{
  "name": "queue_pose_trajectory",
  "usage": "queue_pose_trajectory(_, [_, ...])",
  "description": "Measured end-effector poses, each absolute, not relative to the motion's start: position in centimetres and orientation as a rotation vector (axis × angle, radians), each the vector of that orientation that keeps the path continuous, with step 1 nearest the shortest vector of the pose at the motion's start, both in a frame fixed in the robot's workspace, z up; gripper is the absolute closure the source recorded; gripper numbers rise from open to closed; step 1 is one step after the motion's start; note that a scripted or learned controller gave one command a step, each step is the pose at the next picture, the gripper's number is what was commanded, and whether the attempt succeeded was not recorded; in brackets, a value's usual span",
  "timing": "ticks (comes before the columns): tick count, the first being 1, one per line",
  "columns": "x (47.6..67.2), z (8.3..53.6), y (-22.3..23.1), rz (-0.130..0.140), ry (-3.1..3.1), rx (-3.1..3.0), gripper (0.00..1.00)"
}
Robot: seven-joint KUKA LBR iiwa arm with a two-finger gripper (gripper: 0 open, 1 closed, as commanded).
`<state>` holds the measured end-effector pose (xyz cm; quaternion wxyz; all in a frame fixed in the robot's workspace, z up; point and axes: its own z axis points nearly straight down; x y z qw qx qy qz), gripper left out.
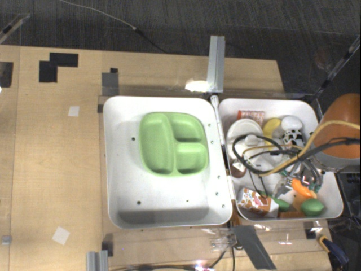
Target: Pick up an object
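Bench (51,168) (roomy left bin (121,208))

place: robotics lab | evidence: wooden bench (51,168), two white bins (121,208), cables (256,151)

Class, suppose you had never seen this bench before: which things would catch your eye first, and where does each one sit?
First comes the big green divided tray, lying alone in the middle of the left bin. Next is the crowded right bin, where small items such as an orange piece and a green ball pile near its front right corner. Over that clutter reaches the arm from the right, trailing looped black cables.
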<state>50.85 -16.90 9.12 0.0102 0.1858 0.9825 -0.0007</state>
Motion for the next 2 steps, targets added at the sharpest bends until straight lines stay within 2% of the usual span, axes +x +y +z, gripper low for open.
queue_pose_trajectory(1, [61.9, 8.8, -20.0, -0.001, 3.113, 0.345, 0.00])
queue_pose_trajectory(2, [59.3, 9.0, -13.3, -0.001, 3.097, 0.427, 0.00])
